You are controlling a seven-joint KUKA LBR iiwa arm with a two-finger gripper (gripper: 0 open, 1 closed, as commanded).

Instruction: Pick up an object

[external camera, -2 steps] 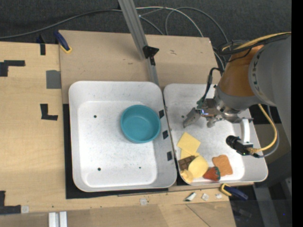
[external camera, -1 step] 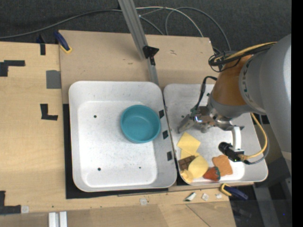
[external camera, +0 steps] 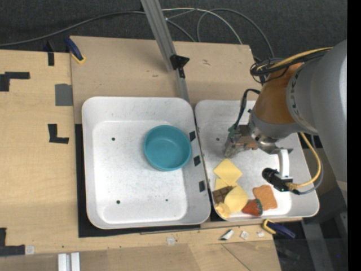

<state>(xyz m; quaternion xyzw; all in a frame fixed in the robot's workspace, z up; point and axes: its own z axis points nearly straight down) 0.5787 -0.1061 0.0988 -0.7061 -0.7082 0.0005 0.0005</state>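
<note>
Two shallow white bins sit side by side on the wooden counter [external camera: 34, 151]. The left bin [external camera: 101, 208] holds a teal bowl [external camera: 167, 147], upright and set toward that bin's right half, a little far of its middle. The right bin [external camera: 210, 117] carries a cluster of small things in its near part: a pale yellow slice [external camera: 228, 171] near the bin's middle, a second yellow piece [external camera: 237, 198] just nearer and touching or overlapping it, a small dark brown block [external camera: 221, 194] beside them on the left, and an orange-brown piece [external camera: 266, 196] to the right with a red piece [external camera: 252, 208] at its near-left edge. The grey arm with its orange band [external camera: 276, 97] comes in from the right and bends down over the right bin. The claw [external camera: 234, 145] hangs just far of the pale yellow slice, close above the bin floor, and nothing shows between its fingers; whether they are spread or pressed together cannot be told from this angle. A black fitting with a yellow cable [external camera: 277, 178] sits at the arm's near side, over the bin's right part. A grey metal pole [external camera: 161, 30] slants across the far counter toward the gap between the bins.
</note>
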